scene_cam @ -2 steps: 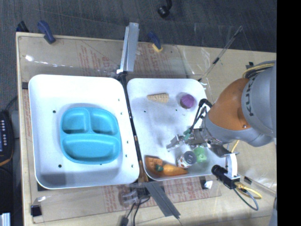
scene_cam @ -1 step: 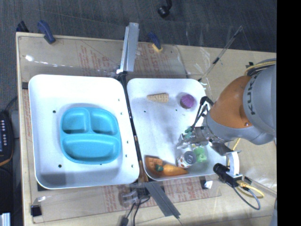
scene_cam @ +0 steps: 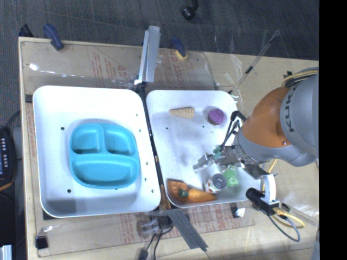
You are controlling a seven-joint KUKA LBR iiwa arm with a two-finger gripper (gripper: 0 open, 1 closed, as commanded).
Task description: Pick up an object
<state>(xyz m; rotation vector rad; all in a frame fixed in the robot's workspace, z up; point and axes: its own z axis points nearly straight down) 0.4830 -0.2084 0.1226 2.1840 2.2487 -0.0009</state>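
Camera view: both white bins are seen from above at a slant, side by side on the worktop (scene_cam: 32, 69).
Arm: a grey arm with an orange band (scene_cam: 268, 121) is seen reaching in from the right over the right bin (scene_cam: 162, 145).
Hand: the hand (scene_cam: 219, 158) is lowered into the lower right part of the right bin, its metal parts spread toward the left.
Hand state: whether anything is gripped, or how the hand is set, cannot be told from this angle.
Green object: a small green object (scene_cam: 231, 176) is seen just below the hand, touching or nearly touching it; contact cannot be confirmed.
Can: a small round can (scene_cam: 216, 183) with a red and white side is lying just below the hand, beside the green object on its left.
Carrot: an orange carrot-like toy (scene_cam: 190, 193) is placed below and to the left of the hand, along the bin's near wall.
Purple object: a round purple object (scene_cam: 216, 116) is found above the hand, near the far wall.
Cone: a tan cone-like piece (scene_cam: 182, 112) is lying above and left of the hand, just left of the purple object.
Blue tray: a blue divided tray (scene_cam: 103, 155) is resting in the left bin (scene_cam: 49, 107), well apart from the hand on its left.
Clamps: blue clamps (scene_cam: 53, 36) are fixed at the worktop's far edge.
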